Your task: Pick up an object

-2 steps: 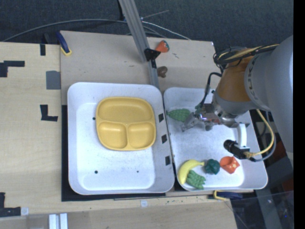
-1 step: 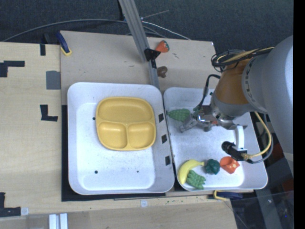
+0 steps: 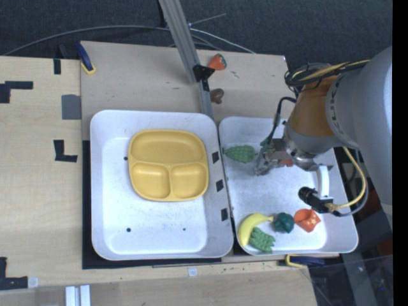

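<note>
Wooden bench (image 3: 146,81), glossy divided yellow tray (image 3: 169,164)

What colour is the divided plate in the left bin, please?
Yellow; the divided plate shows plainly in the camera view.

A yellow divided plate (image 3: 169,164) lies in the white bin (image 3: 108,234) well to the gripper's left, while a metal pole (image 3: 182,30) and an orange clamp (image 3: 218,61) stand on the wooden bench (image 3: 38,171) beyond it.
</note>
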Robot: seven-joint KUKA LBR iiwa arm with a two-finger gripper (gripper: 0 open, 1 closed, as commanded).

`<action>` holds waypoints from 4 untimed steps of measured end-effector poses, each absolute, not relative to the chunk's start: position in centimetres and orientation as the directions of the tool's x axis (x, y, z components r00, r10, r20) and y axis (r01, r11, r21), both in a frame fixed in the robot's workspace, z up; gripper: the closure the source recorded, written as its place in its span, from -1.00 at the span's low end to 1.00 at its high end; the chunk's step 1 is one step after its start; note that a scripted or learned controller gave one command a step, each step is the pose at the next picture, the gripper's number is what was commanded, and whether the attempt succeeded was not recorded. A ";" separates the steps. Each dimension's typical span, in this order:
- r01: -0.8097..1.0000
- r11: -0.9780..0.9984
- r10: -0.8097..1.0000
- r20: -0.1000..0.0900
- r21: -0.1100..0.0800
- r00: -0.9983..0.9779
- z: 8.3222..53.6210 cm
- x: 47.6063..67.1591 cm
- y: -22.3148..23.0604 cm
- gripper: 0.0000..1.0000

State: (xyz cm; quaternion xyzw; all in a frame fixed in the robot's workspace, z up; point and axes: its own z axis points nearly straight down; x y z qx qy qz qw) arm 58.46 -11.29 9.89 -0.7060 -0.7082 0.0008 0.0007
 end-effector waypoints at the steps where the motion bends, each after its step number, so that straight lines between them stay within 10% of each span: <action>1: 1.000 0.001 1.000 0.000 0.002 -0.001 14.1 58.5 -11.4 1.00; 4: 1.000 0.006 1.000 0.002 -0.002 -0.006 24.5 57.2 -5.8 1.00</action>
